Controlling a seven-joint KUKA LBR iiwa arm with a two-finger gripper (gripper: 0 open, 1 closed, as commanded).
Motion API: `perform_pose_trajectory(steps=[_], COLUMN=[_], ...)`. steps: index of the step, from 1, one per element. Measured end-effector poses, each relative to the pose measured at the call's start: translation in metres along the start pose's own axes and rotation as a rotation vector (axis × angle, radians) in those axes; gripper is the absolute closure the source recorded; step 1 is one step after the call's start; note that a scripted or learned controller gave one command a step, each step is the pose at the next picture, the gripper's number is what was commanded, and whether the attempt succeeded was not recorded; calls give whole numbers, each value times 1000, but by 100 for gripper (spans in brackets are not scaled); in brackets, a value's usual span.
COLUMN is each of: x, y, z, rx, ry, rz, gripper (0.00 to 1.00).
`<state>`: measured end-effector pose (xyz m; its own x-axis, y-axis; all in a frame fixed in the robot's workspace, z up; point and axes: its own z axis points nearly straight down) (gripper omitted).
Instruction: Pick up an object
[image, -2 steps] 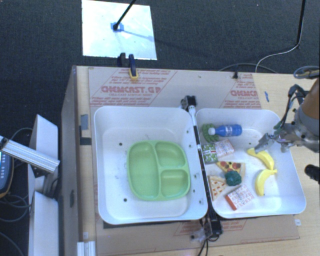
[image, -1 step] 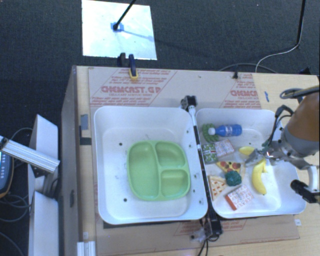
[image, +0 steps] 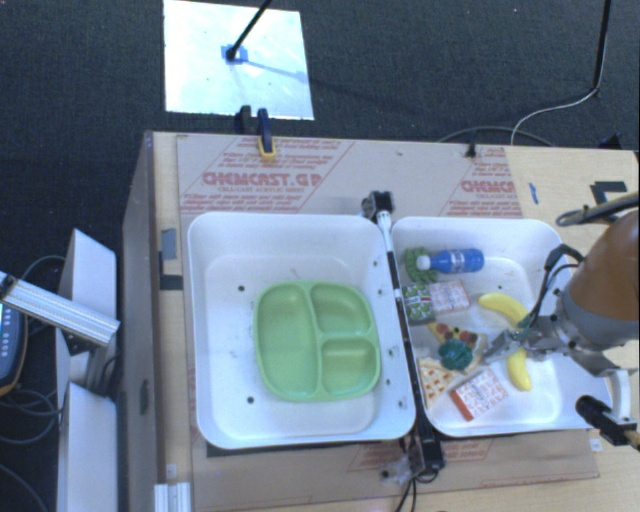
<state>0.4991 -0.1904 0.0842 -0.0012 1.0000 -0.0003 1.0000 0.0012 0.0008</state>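
Hovering low over the right bin (image: 545, 235), my pincer (image: 508, 345) sits over the gap between the two bananas; at this slant I cannot tell how far it is spread, and nothing visibly sits in it, so I claim no hold. Using the divided green plate (image: 318, 340) as the landmark: it lies alone in the left bin (image: 215, 240), well clear of anything I want. All the candidates are to the plate's right, past the bin divider. Farthest right of the plate are the upper banana (image: 500, 306) and the lower banana (image: 519, 372), with my wrist coming in from beyond them. Nearer the plate, just past the divider, a blue-and-white bottle (image: 452, 262) lies on its side at the far end, touching a green item (image: 415, 263) I can't identify. Below that is a small printed box (image: 436, 299), then a dark green round piece (image: 457, 353), a pizza-slice toy (image: 433, 378) and a red-and-white packet (image: 476, 394) at the near end. Clutter is packed toward the plate side, so the bananas are the open approach from my side. Best guess at the target is one of them, likely the lower one. Risk: curved, smooth, may roll or slip out; neighbours close enough to get nudged.
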Motion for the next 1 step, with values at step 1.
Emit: perform_pose_trajectory(steps=[1], x=[0], y=[1], z=[-11], rx=[-4], ry=[0], rz=[-1], gripper=[100])
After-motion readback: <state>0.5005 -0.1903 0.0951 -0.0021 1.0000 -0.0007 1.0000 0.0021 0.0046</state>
